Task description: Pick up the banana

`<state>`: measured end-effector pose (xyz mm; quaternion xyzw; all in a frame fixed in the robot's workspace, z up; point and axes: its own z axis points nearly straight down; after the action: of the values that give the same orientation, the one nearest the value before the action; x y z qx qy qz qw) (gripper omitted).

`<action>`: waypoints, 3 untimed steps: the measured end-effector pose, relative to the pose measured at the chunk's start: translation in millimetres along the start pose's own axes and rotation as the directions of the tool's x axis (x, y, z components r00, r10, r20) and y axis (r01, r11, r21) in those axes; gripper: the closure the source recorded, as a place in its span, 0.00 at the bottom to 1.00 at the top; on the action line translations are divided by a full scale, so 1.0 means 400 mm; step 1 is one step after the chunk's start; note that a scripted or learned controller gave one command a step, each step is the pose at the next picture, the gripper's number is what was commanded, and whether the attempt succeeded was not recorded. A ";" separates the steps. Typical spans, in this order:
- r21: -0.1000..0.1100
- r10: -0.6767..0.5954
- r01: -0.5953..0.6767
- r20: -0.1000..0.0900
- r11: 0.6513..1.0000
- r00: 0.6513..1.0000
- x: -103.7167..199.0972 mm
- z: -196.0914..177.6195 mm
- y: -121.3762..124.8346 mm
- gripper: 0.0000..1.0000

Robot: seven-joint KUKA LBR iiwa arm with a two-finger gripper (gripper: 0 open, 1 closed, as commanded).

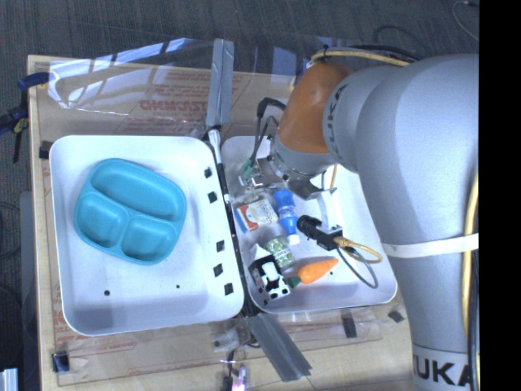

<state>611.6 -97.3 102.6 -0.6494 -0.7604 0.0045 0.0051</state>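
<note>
White plastic: two shallow bins side by side on the table (146,353), left bin (122,304) and right bin (368,293), with a grey metal bar running between them.

Writing: "KUKA" (442,371) reads in black on the arm's base, bottom right. Red print shows through the clear sheet at the table's far edge (too blurred for me to read). A red-and-white packet (259,215) in the right bin carries print I cannot make out either.

Surface and room: pale table top, dark grey carpet (122,6) all round it.

Contents: the left bin holds only a blue divided plate (130,210), towards its far left corner. The right bin is crowded: packet, a small blue bottle (285,208) just beside it, an orange carrot (316,270) near the front rim, and a black-and-white piece (273,281) touching the carrot's stalk end.

Arm (407,137) reaches in from the right, orange band (305,112) over the right bin's far end. Claw (259,169) sits low at that bin's far left, near the bar; I cannot tell its state. Where the banana lies I cannot tell.

Open room: the left bin's near half.
</note>
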 end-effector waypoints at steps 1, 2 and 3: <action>-0.010 -0.261 0.261 0.009 0.965 0.965 -0.027 0.028 0.112 1.00; -0.014 -0.245 0.245 0.033 0.969 0.969 -0.072 0.012 0.107 0.00; -0.011 -0.421 0.422 0.008 0.907 0.907 -0.257 0.019 0.076 0.00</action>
<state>657.5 -193.9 94.2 -0.4700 -0.8827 0.0003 -0.0003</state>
